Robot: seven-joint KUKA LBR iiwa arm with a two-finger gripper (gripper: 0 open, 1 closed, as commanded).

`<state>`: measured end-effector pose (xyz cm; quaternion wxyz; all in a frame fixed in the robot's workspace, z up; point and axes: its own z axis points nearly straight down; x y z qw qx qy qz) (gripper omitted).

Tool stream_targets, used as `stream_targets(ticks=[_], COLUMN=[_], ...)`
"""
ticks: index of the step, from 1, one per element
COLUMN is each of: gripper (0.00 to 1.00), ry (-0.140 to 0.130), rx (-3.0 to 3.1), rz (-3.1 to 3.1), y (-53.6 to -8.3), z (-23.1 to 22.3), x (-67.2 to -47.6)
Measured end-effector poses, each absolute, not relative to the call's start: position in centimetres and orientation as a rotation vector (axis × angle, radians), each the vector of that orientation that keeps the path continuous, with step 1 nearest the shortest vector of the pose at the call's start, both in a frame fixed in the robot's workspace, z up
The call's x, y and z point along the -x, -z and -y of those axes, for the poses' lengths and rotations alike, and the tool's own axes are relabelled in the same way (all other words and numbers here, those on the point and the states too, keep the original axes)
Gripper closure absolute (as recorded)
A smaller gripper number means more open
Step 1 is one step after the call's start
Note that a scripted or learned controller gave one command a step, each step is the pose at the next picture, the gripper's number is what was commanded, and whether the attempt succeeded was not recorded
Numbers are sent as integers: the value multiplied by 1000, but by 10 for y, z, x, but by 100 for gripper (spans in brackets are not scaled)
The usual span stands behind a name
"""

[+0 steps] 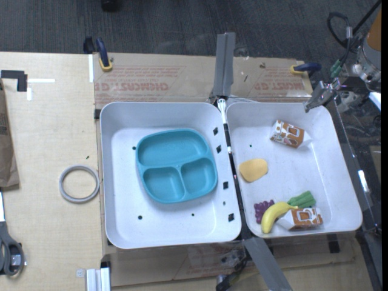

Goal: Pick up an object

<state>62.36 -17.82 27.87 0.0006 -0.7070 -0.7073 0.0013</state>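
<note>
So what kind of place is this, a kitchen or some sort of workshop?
Probably a robot test bench in a lab, not a kitchen: two shallow white bins clamped on a wooden bench, toy food like a yellow plastic banana, and loose cables by the arm.

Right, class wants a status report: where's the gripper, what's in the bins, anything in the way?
Gripper above right bin's far corner, holding nothing. Yellow plastic banana, yellow potato-shaped lump, two small cartons untouched. Nothing blocking.

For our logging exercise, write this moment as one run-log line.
gripper: above right bin far corner, holding nothing | right bin: two cartons, yellow piece, banana, grapes, green item | left bin: blue tray
</note>
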Motion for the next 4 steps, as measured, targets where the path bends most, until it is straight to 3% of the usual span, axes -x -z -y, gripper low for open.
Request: stream_targets(ticks=[1,2,3,4], gripper=[0,0,0,0], ry=[-5,13,1,2], rx=[2354,2141,1618,1469], rz=[2078,2324,2699,2783], y=[-164,-116,-125,-121], z=[209,199,219,221], x=[-632,-660,-660,-647])
